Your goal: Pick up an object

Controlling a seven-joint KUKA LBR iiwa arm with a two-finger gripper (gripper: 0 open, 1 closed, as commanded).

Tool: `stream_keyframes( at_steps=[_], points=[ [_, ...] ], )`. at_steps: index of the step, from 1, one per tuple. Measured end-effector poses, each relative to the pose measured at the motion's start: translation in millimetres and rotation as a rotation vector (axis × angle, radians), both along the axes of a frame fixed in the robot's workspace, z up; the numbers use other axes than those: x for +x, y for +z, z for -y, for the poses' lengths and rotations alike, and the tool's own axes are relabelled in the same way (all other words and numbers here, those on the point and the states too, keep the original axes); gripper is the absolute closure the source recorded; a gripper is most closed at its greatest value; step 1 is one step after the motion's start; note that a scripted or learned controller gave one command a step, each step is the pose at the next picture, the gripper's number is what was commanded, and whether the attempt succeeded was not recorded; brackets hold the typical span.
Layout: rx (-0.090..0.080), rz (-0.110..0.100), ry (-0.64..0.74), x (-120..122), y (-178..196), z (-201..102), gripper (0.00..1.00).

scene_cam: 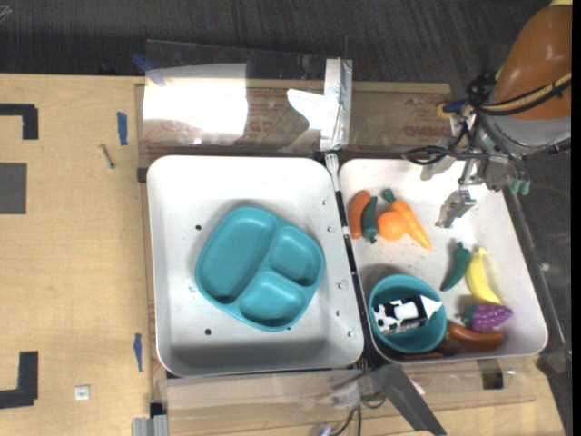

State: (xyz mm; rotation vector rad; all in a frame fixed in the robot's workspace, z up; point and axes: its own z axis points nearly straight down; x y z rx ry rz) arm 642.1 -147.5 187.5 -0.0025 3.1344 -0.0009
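My gripper [451, 213] hangs over the upper right part of the right bin [531, 271], its fingers drawn together with nothing between them. Just to its left lie an orange carrot [410, 225], a round orange [392, 227] and a second carrot [362, 213]. Below it are a green pepper [457, 266], a yellow banana [480, 278], purple grapes [489, 316] and a sausage [473, 337]. A teal bowl [408, 330] at the bin's front holds a black-and-white cow toy [399, 313].
The left bin [172, 189] holds a teal divided plate [260, 266]. A clear plastic sheet and tape [334, 107] lie behind the bins. The arm's orange band [540, 44] and cables sit at the upper right. Wooden bench lies to the left.
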Motion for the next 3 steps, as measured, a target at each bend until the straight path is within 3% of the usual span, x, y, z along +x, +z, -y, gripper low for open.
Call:
stream_keyframes(
  at_steps=[1, 2, 3],
  points=[
    [0.005, 0.008, -0.030, 3.2, -93.0, -45.2, 0.00],
    [0.002, 0.023, -0.029, 7.0, -79.9, -45.6, 1.00],
    [0.000, 0.013, -0.008, 7.2, 61.6, -85.1, 1.00]
  ],
)
